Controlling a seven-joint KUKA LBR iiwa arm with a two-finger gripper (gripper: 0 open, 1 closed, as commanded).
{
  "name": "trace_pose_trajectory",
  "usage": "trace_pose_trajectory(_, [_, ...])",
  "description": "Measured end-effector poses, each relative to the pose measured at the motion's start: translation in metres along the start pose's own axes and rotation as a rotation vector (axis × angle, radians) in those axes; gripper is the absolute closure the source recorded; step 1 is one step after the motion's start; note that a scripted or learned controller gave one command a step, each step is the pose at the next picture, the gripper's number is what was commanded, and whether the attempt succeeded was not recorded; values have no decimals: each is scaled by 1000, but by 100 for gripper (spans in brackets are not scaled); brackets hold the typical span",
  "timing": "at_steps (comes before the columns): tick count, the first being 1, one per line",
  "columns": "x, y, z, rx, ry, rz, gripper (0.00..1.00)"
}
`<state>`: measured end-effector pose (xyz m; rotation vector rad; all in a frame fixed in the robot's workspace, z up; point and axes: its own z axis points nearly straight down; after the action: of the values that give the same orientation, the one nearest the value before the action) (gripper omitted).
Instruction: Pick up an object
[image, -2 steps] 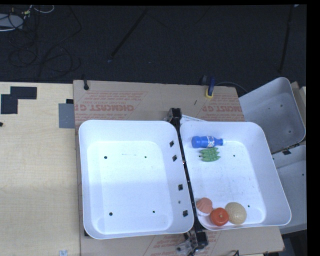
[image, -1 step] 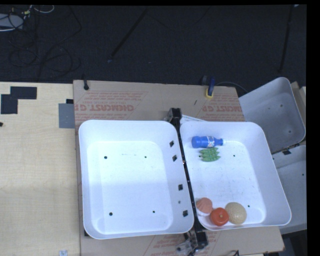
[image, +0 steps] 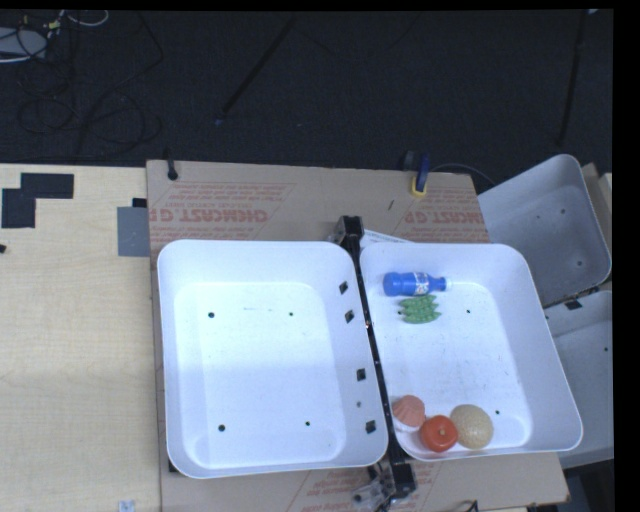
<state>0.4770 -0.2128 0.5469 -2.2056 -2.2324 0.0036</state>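
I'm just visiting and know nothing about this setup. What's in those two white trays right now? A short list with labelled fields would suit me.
left bin: white, shallow, a few small dark dots on its floor
right bin: white, shallow, holds five small things
far end: blue bottle lying on its side, green leafy item just in front of it
near edge: pink shell-like piece, red round item, beige round item, clustered together
under the bins: printed cardboard sheet

On the right, where the arm reaches in, lies a pale grey, smooth panel (image: 545, 225) with a rounded corner and a few small dark dots like screw holes. A second flat grey panel (image: 592, 365) lies below it. Whether either belongs to the arm cannot be told.
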Motion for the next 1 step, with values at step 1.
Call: trace_pose_trajectory(1, [0, 1, -10, 1, 0, -4, 100])
